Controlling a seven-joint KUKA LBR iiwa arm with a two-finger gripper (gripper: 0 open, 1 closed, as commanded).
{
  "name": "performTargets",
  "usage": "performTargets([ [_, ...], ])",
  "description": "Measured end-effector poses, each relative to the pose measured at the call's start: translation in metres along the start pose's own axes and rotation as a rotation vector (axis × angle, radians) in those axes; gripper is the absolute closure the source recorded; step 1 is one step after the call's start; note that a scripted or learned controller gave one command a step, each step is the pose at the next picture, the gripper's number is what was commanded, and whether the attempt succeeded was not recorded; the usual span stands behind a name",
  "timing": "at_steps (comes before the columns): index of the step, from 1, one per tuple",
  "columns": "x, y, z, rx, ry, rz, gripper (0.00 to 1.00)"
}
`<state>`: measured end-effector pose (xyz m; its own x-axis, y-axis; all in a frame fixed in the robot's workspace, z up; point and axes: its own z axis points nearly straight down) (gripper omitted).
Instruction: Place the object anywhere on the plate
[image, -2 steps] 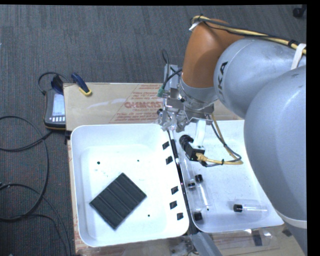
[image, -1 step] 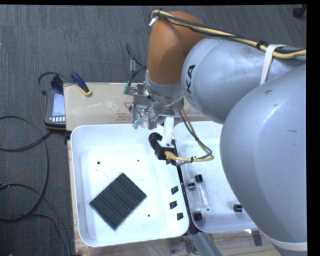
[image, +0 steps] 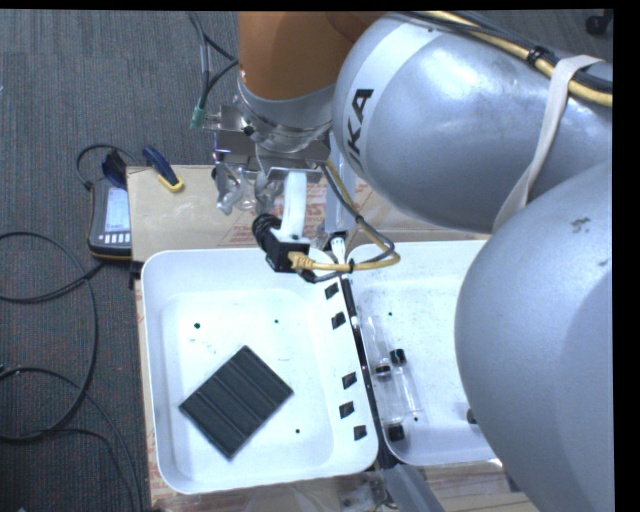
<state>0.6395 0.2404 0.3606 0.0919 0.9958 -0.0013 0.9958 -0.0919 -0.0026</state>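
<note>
A: See the claw (image: 268, 200)?
B: Yes. Up at the back, under the orange band of the big grey arm (image: 470, 110), over the far rim of the left bin (image: 152, 300).
A: Released or clenched?
B: Cannot tell. Too much metal and yellow wire in the way. Nothing seen held in it.
A: And the dark ribbed square (image: 237, 400)?
B: Lying flat in the left bin, near the front, turned like a diamond. Well apart from the claw.
A: Anything in the right bin (image: 430, 275)?
B: A small clear stick with black ends (image: 392, 385), close to the wall between the bins. Partly hidden by the arm on its right.
A: Anything else?
B: A row of little black clips (image: 345, 365) along that middle wall. A grey hand-screen (image: 110, 215) and loose black wires on the floor, left of the bench (image: 180, 215).
</note>
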Motion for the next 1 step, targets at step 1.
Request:
performTargets([
  [1,0.0053,-0.0038,-0.0399,0.000,0.000,-0.279,1.00],
])
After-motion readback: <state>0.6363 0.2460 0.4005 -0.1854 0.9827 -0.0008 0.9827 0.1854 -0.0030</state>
